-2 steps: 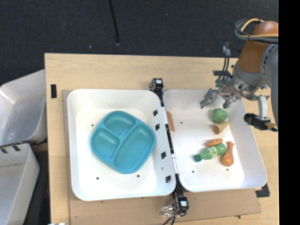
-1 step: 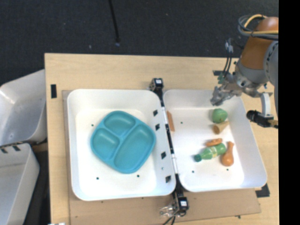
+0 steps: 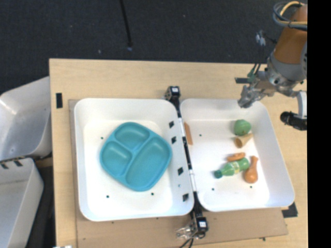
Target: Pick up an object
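Pale wood makes up the worktop (image 3: 129,79), which sits against a dark floor and carries two shallow white bins side by side. One thing lies in the left bin (image 3: 88,200): a blue divided plate (image 3: 135,155) with three compartments, set near the middle.

Five loose things lie in the right bin (image 3: 274,190). One green ball (image 3: 241,127) sits toward the far right side, with one small tan piece (image 3: 244,140) touching it just below. Nearer the front lie one small orange piece (image 3: 237,156), one green bottle-shaped toy (image 3: 232,168) lying on its side, and one orange gourd-shaped toy (image 3: 251,171) just beside it to the right. One thin orange strip (image 3: 188,134) lies along the bin's left wall.

At the bin's far right corner the claw (image 3: 247,98) hangs above the rim, well apart from the toys and touching none of them. Nothing shows between its tips; how wide it stands cannot be made out.
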You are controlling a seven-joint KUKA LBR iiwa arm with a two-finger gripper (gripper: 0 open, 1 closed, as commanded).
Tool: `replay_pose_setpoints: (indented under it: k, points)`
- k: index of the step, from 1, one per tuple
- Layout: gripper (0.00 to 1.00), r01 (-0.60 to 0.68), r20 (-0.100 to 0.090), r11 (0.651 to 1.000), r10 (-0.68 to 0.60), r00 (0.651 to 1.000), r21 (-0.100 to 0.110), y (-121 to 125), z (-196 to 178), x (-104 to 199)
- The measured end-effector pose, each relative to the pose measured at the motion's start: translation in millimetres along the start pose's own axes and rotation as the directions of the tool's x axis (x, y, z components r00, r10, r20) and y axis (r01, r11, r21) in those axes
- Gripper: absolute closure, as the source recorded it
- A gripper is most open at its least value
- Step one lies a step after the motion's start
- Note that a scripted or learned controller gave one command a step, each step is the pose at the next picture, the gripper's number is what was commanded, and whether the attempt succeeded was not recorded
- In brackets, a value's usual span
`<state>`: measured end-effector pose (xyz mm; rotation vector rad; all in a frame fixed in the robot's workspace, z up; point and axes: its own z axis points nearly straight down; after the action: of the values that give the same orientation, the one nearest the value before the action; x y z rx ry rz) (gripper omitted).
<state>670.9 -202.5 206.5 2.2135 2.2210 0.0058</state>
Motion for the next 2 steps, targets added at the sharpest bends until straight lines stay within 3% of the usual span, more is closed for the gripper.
replay_pose_setpoints:
  k: [1,2]
  points:
    - [1.0,0.002,-0.001,1.0,-0.002,1.0,0.002,0.9,-25.1,-1.4]
    - [1.0,0.001,-0.001,1.0,-0.001,1.0,0.007,-16.0,-16.8,46.7]
